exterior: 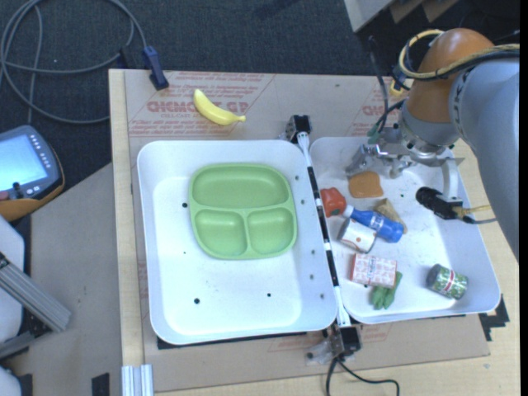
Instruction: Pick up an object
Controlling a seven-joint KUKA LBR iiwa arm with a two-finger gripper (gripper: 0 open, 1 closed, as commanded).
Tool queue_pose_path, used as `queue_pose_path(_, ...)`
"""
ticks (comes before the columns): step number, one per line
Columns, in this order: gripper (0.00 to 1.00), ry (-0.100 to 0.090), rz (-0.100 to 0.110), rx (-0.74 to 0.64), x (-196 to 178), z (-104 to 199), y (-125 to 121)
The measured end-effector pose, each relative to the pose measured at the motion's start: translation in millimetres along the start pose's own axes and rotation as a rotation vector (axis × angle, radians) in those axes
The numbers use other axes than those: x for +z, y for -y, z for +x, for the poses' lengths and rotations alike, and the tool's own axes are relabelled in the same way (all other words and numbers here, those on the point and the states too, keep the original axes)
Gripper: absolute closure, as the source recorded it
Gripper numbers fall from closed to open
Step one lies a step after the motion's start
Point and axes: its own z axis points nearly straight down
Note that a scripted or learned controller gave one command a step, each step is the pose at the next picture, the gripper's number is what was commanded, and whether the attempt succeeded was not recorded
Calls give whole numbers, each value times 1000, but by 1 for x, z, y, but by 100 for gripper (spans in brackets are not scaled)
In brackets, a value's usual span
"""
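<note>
I take the brown, bun-like object as the likeliest target. It lies in the far part of the right bin, close to that bin's far-left corner, and it sits just below my end effector in the camera view, slightly toward the bin's inner wall. It looks broad and squat, with its longer side running roughly across the bin. From here I cannot tell whether the end effector is released or clenched; the metal parts blur together above the object, and I see nothing gripped.

Near that target, toward the divider between the bins, is a small red piece. Closer to the middle of the bin lies a blue and white bottle on its side, its long axis slanting from the divider toward the bin's right edge, touching a white cup-like container. Nearer the front edge are a patterned packet over something green, and a green can near the front-right corner.

The left bin holds a green divided tray. A banana rests on the worktop beyond it.

My judgement: the coming move is a short drop, shifted slightly toward the divider.
</note>
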Motion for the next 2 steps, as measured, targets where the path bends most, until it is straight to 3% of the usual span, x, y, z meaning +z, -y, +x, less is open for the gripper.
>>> queue_pose_path(1,0,-1,4,0,0,17,24)
queue_pose_path(2,0,0,0,1,0,-2,6)
